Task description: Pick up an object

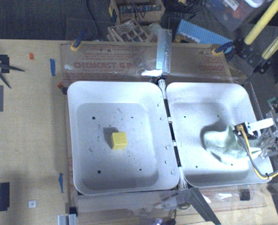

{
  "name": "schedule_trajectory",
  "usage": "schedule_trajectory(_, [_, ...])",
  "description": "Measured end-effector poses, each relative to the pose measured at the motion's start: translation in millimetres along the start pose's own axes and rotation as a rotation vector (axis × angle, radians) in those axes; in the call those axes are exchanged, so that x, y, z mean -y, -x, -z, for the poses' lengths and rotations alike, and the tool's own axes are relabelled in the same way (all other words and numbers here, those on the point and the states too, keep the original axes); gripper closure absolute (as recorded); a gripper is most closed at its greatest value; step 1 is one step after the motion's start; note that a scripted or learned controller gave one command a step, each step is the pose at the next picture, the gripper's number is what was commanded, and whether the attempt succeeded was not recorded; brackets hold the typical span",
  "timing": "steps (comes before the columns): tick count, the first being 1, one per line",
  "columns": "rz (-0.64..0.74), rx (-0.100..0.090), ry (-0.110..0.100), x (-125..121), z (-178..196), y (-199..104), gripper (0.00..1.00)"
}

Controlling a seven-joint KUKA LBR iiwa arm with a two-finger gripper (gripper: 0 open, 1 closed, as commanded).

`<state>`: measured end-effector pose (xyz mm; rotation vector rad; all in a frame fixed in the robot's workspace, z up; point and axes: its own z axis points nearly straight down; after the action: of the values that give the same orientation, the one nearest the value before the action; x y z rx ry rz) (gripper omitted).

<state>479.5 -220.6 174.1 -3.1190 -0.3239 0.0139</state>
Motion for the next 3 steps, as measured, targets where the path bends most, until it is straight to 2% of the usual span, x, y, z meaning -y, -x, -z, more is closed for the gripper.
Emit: schedule_trajectory(3, [0.002,0.006,-0.003,0.2,27.5,0.0,1.0])
